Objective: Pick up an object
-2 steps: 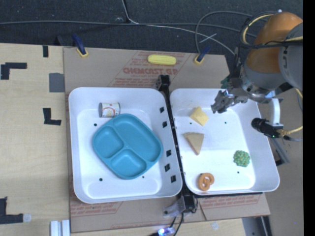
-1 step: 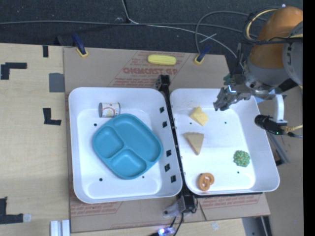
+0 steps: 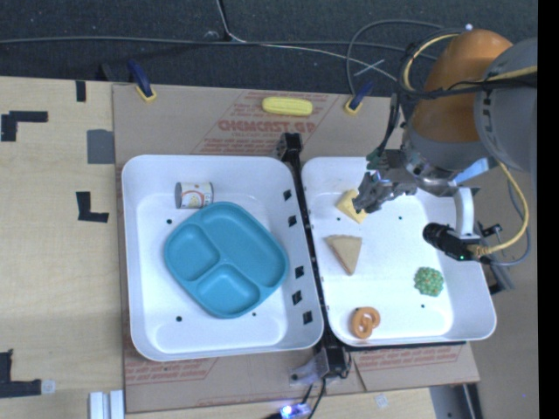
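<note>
The gripper (image 3: 374,192) is positioned in the right bin (image 3: 454,317), directly over a yellow wedge (image 3: 348,206). Its state cannot be determined. 3 other items are located nearby: tan wedge (image 3: 346,252), pretzel (image 3: 365,321), broccoli (image 3: 428,280).

The dark two-finger gripper (image 3: 371,192) covers the right part of the pale yellow wedge-shaped block (image 3: 348,206) in the right white bin (image 3: 472,321), so the block's full outline cannot be told, nor whether the gripper touches it. The grey arm with its orange band (image 3: 467,72) is cut off by the picture's right edge and hides that bin's upper right corner. The print on the small white can with a reddish label (image 3: 194,195) in the left white bin (image 3: 140,260) is too small to read. The light wooden bench (image 3: 52,278) runs past the left and bottom edges
</note>
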Motion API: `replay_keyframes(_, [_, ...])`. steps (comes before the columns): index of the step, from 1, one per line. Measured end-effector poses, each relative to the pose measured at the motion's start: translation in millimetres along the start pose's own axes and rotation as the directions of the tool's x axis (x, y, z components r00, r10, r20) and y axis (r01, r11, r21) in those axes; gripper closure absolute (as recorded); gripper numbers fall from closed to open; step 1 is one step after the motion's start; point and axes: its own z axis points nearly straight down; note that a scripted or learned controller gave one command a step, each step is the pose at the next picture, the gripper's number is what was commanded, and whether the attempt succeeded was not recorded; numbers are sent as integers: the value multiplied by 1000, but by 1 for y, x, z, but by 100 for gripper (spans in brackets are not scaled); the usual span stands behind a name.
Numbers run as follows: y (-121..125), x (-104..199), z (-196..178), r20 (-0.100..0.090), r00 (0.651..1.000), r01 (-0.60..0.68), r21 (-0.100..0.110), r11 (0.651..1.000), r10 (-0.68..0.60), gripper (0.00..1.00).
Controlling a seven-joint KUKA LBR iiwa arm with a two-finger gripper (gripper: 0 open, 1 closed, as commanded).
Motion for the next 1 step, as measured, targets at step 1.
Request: replay_keyframes(1, [-10, 57, 8, 0, 1000, 2, 0, 1000, -2, 100])
